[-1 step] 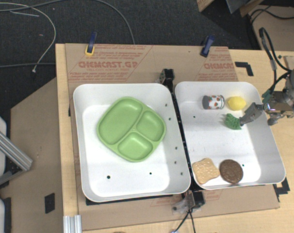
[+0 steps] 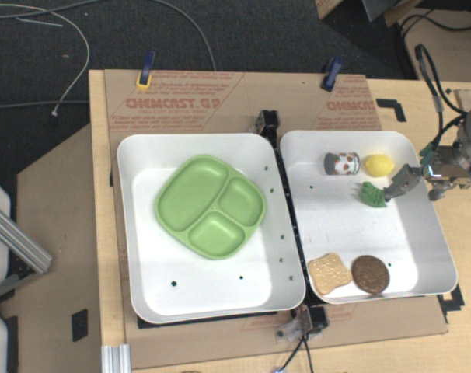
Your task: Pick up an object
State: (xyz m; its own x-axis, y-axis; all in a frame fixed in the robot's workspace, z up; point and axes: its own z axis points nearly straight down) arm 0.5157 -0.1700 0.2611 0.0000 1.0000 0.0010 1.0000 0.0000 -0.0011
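The right bin (image 2: pixel 352 228) holds several small objects. A small white and red can (image 2: pixel 341 163) lies at the back beside a yellow lemon (image 2: pixel 378 165). Just in front of the lemon sits a green leafy toy (image 2: pixel 372 193). A tan cracker (image 2: pixel 329 273) and a round brown cookie (image 2: pixel 370 274) rest at the bin's front edge. My gripper (image 2: pixel 419 185) hangs over the bin's right side, open, with nothing between its fingers. Its left finger (image 2: pixel 402 182) ends just right of the green toy.
The left bin (image 2: pixel 146 255) holds a green divided plate (image 2: pixel 211 206). Clamps (image 2: pixel 332 74) pin the cardboard sheet at the back. Cables and arm hardware crowd the far right beside the bin's rim.
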